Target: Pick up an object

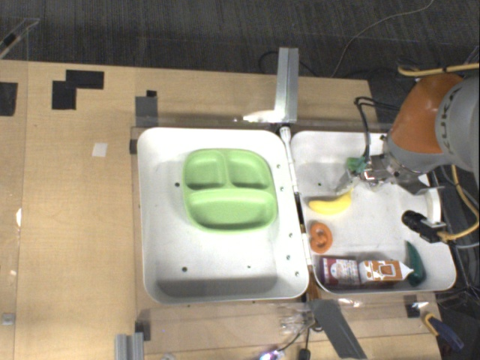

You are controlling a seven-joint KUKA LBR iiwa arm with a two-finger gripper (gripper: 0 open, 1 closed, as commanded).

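The right bin (390, 145) holds a yellow banana (331, 204) near its left wall. Just below it lies a small orange ring-shaped toy (320, 235). A dark bottle with a brown and white label (364, 271) lies on its side along the front wall. A teal object (415, 262) rests at the bottle's right end. My gripper (355, 175) hangs over the upper middle of this bin, just above and to the right of the banana. Nothing shows in its grasp.
The left bin (161, 201) holds a green divided plate (229, 187). A metal divider (294, 201) separates the two bins. The arm (431, 122) enters from the right over the right bin's back corner, with cables trailing along the right wall.
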